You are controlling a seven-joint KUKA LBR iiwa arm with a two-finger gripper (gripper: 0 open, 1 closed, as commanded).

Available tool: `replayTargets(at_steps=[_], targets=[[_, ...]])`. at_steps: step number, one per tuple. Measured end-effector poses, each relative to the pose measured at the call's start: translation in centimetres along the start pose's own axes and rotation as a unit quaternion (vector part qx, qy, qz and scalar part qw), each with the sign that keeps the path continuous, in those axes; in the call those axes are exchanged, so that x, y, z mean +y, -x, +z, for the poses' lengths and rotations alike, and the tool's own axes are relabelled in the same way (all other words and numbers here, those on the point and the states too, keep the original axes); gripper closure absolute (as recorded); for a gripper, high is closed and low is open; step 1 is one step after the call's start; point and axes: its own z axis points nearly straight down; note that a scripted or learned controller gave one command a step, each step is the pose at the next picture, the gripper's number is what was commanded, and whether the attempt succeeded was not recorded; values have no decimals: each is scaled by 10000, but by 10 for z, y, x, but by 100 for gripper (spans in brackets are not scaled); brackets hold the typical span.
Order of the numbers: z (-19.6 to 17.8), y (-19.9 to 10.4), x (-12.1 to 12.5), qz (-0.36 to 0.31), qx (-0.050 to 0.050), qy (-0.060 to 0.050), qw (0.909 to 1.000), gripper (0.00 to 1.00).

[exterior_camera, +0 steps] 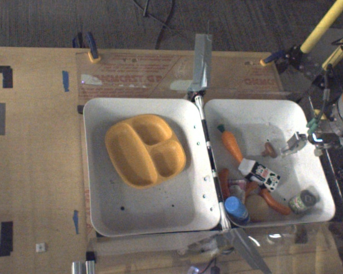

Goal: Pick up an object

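The right bin [286, 110] holds several small objects. An orange carrot [231, 145] lies near its left wall. A small brown piece [268, 149] sits mid-bin, with a black-and-white carton [262, 174] just below it. Along the front lie a blue-capped bottle [236, 208], an orange-red sausage-like piece [275, 202] and a small greenish can [304, 200]. My gripper [295, 143] hangs over the right part of this bin, to the right of the brown piece, apart from it. Nothing shows in its grasp.
The left bin [103, 204] carries a yellow divided plate [145, 150]. A metal divider strip [201, 67] runs between the bins at the back. Blue clamps and yellow bars stand at the back right of the cardboard-covered bench.
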Motion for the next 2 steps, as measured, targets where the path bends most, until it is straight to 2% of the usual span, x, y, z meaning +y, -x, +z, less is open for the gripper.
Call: replayTargets(at_steps=[1,2], targets=[[113,-21,87,11,-8,13,10000,0],[137,-75,91,239,-2,22,9997,0]])
